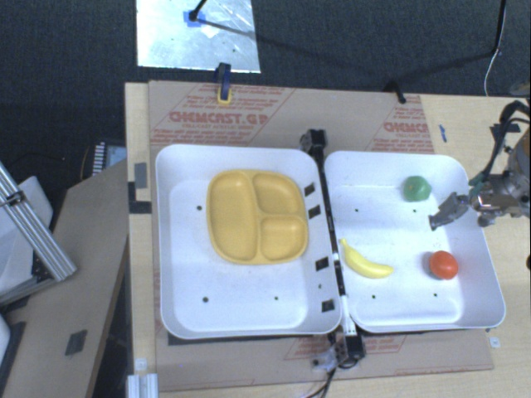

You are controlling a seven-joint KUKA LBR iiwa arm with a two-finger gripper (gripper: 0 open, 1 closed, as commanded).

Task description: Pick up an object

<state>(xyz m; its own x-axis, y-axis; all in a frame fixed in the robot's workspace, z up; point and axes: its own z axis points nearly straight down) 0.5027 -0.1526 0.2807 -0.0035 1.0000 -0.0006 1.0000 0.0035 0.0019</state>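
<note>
The hand hangs over the right bin's right edge; grip state unreadable. Between green ball and tomato, it may close on nothing.

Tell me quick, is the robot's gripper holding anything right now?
Gripper: nothing is between its fingers; whether it is open or closed cannot be told. It sits between the green ball and the tomato.
</note>
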